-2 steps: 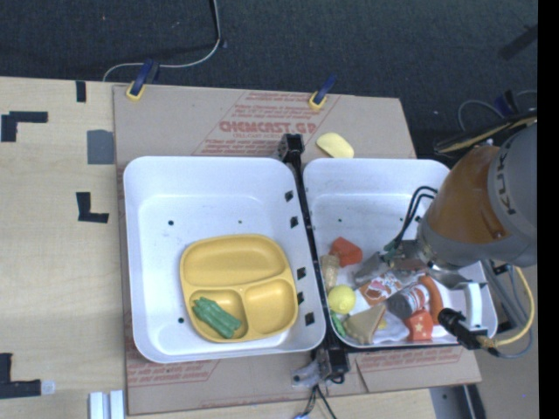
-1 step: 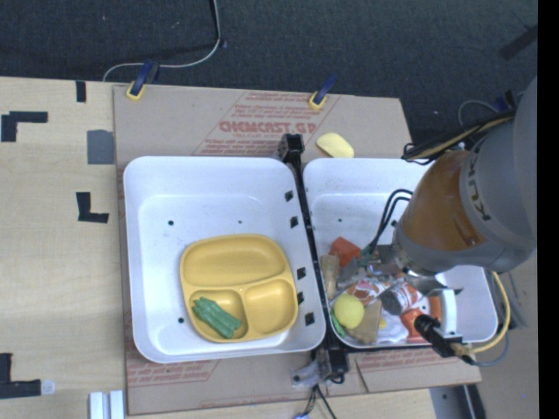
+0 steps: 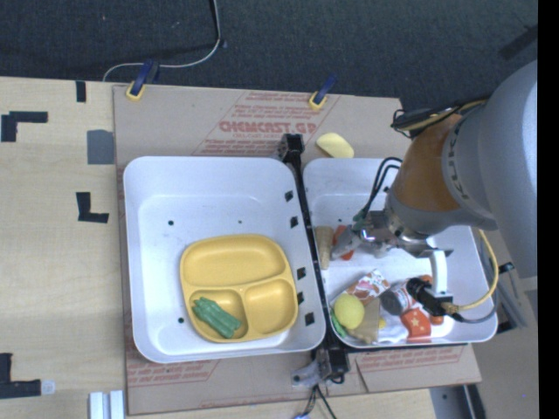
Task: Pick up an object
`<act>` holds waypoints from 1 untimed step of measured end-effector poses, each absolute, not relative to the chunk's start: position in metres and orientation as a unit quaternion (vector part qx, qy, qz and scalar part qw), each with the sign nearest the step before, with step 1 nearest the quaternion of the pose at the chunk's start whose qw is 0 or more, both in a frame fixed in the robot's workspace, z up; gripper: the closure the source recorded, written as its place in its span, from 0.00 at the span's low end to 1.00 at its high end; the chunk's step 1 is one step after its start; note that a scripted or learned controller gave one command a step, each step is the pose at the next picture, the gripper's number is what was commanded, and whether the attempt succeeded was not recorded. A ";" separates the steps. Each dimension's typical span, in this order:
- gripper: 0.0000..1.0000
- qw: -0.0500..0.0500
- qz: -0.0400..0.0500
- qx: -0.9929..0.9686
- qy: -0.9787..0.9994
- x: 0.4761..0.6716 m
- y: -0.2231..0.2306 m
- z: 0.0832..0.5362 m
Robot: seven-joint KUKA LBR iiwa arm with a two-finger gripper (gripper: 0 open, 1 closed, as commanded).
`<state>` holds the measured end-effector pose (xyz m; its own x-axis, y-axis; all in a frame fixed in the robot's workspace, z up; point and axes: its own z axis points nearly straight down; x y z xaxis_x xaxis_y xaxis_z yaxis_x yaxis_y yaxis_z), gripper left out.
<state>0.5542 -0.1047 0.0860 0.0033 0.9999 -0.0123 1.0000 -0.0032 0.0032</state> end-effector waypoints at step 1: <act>0.00 0.005 -0.004 0.708 0.706 0.604 -0.105 0.086</act>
